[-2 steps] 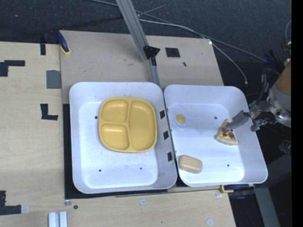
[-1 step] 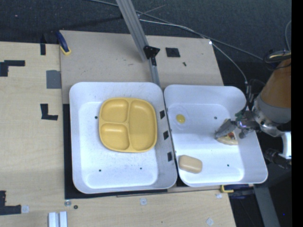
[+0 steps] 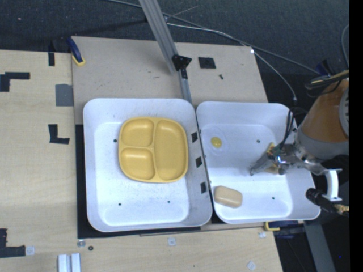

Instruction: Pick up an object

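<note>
Nearest the camera, at the front of the right bin point(image 3: 244, 113), lies a tan soap-like block point(image 3: 228, 197), resting on the bin floor at about seven o'clock within that bin. Its long axis runs roughly nine to three, tilted a little. It is the likeliest thing to pick up, in my judgement, being compact and free on all sides.

Just beyond it, the gripper point(image 3: 260, 166) hovers low over the middle right of the same bin, reaching in from three o'clock. The fingers look spread a little at the tips, pointing towards nine o'clock, and nothing sits between them. From the fingertips the block lies at about seven o'clock, near but apart; a short move forward and left, then down, would be needed, with the fingers closing across the block's short side.

Farther back, at ten o'clock from the gripper, a small yellow round piece point(image 3: 216, 143) sits on the bin floor.

In the left bin point(image 3: 96, 169), a yellow divided plate point(image 3: 153, 149) lies flat, with three compartments.

Count: two bins, one block, one round piece, one plate, one arm.
</note>
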